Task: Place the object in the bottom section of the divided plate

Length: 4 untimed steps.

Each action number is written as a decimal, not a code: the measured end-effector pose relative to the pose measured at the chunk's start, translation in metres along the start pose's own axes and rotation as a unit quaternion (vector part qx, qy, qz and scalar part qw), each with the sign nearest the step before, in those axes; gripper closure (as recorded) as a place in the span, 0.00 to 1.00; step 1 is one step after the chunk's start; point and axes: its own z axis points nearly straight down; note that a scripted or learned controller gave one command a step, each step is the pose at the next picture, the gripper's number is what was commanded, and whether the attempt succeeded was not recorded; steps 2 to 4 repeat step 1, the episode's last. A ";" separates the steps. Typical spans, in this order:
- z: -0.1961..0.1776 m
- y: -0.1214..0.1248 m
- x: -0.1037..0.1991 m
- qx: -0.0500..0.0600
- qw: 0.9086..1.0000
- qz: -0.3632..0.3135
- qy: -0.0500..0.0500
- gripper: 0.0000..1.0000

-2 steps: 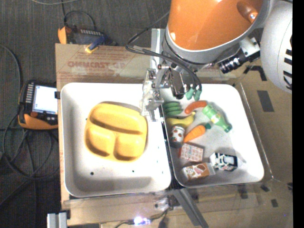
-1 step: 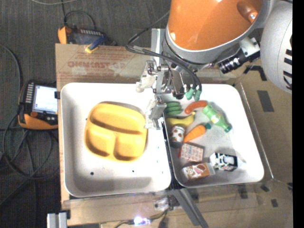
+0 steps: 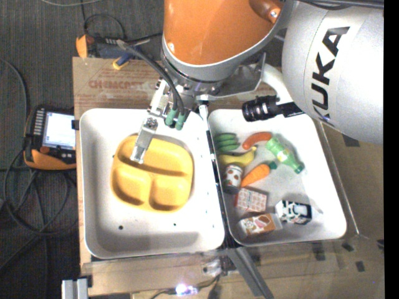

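Note:
The yellow divided plate (image 3: 167, 187) lies in the left white bin (image 3: 100, 223), a little above its middle. A ridge splits off its upper part, and a second ridge splits the lower part in two. My gripper (image 3: 141, 148) hangs from the orange-banded wrist over the plate's upper left section, its tip close to the plate surface. I see no object at its tip. The plate's sections hold nothing.
The right bin (image 3: 330, 220) holds several toy foods: a green vegetable (image 3: 227, 142), a banana (image 3: 240, 157), a carrot (image 3: 257, 173), a green bottle (image 3: 284, 154), a small can (image 3: 232, 176), cartons (image 3: 257, 224) and a cow-print box (image 3: 293, 212). A handheld pendant (image 3: 53, 136) lies left of the bench.

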 end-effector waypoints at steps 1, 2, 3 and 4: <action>-0.009 0.001 0.000 -0.001 1.000 0.000 0.000 1.00; -0.009 0.001 0.000 -0.001 1.000 0.000 0.000 1.00; -0.009 0.001 0.000 -0.001 1.000 0.000 0.000 1.00; -0.009 0.001 0.000 -0.001 1.000 0.000 0.000 1.00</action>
